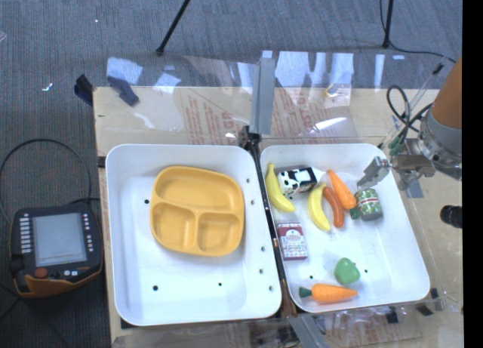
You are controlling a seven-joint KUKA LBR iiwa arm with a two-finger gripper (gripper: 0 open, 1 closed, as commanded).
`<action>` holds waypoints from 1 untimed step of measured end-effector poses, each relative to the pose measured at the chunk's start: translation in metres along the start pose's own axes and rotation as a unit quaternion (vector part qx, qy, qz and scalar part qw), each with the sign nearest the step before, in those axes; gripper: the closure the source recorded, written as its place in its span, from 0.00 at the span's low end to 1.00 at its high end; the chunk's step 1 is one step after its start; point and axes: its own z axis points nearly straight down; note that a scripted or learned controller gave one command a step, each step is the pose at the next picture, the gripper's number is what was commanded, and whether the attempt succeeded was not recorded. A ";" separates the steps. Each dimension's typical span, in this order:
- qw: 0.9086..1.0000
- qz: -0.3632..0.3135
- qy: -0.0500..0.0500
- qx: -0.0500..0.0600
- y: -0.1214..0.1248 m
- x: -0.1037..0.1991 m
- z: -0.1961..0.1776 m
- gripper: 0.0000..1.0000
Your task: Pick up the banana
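Nearest me in the right bin point(392, 278) I see a carrot point(330, 292) lying along the front wall, with a green pepper point(347, 270) just behind it. Further in sits a small red box point(292, 240) close to the bin's left wall; it carries print, but I cannot read any of it.

Beyond that are two bananas. One banana point(278, 189) lies against the left wall, touching a black-and-white cow toy point(296, 180). The second banana point(319, 208) rests nearer the middle, just beside two more carrots point(337, 197) that lie slanted side by side. A small can point(369, 204) with a green label sits to their right; its lettering is too small for me to make out.

The gripper point(375, 170) hovers over the bin's far right part, above the can and well apart from both bananas. It grasps nothing, and I cannot tell how its fingers stand.

In the left bin point(128, 278) a yellow divided plate point(198, 210) lies flat. A teach pendant point(54, 243) rests on the floor to the left. Behind the bins, the clear sheet point(219, 116) shows mirrored red lettering I cannot decipher.
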 end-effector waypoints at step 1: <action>0.998 0.059 0.000 0.001 0.047 0.077 0.145 0.00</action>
